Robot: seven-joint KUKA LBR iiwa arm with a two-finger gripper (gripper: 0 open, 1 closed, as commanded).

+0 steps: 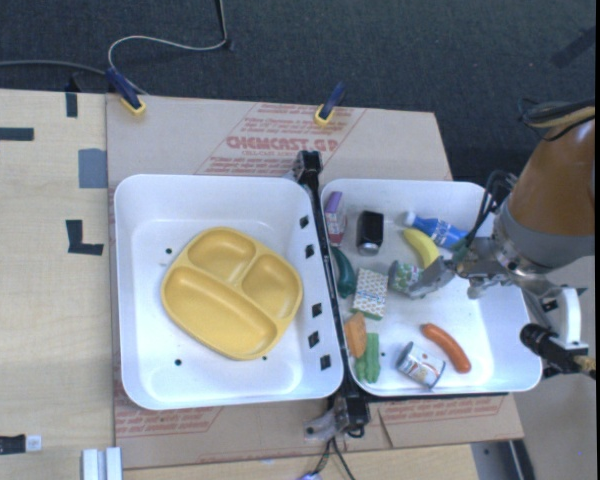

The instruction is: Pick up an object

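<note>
Grey gripper low inside right bin, arm reaching in from 3 o'clock. Impossible to tell whether claw spread or pressed together; nothing visibly pinched. Yellow banana just at 12 o'clock of the tip, touching or nearly so. Patterned packet near at 9 o'clock, red sausage at 5 o'clock, small can at 6 o'clock. Yellow divided tray alone in left bin.

Probably approach or descent step, grasp not yet confirmed. Next move: settle over one object, likely banana, close on it, then lift straight without dragging neighbours.
</note>
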